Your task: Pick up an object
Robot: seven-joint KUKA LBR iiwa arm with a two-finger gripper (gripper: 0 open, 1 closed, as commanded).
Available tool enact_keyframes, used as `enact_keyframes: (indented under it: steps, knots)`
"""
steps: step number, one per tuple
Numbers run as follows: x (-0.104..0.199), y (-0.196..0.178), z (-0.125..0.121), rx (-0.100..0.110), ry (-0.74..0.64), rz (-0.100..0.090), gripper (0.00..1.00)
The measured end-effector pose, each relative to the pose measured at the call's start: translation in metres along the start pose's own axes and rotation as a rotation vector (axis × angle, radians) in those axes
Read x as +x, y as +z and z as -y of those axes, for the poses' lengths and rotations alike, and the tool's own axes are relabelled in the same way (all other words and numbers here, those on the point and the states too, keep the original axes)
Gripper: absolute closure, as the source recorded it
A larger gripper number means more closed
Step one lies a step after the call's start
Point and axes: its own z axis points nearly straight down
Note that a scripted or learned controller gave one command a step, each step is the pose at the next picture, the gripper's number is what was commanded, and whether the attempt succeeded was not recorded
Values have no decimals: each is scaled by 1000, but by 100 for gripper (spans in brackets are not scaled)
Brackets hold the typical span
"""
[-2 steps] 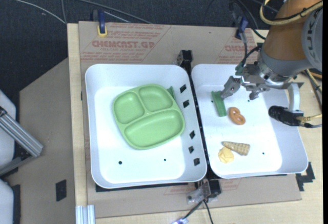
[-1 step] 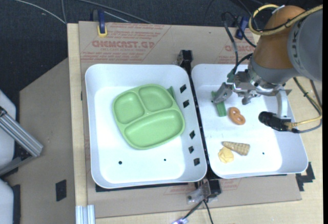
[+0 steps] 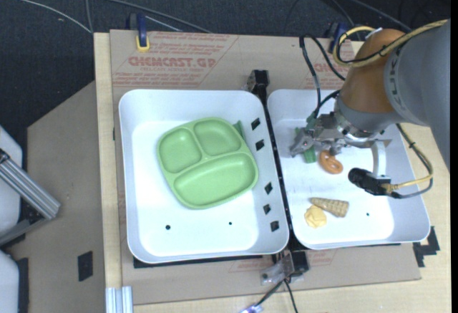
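In the left bin [image 3: 143,225] we saw a green divided plate [image 3: 207,161] lying flat near its middle. In the right bin [image 3: 408,222] the gripper [image 3: 309,145] hung low at the near-left part, a small green piece [image 3: 309,156] just under it; whether it gripped anything we could not tell. An orange ring-shaped toy [image 3: 330,162] lay just beside it, with a cone [image 3: 330,206] and a yellow lump [image 3: 315,216] further forward.

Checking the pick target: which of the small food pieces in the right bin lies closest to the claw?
The orange pretzel-shaped piece, just below the claw. The cone-shaped piece and the yellow lump lie farther toward the bin's near edge.
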Motion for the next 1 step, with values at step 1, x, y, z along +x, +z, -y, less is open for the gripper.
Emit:
enact_keyframes:
  steps: [1]
  knots:
    - [-1,-15,-2,-7,2,2,100]
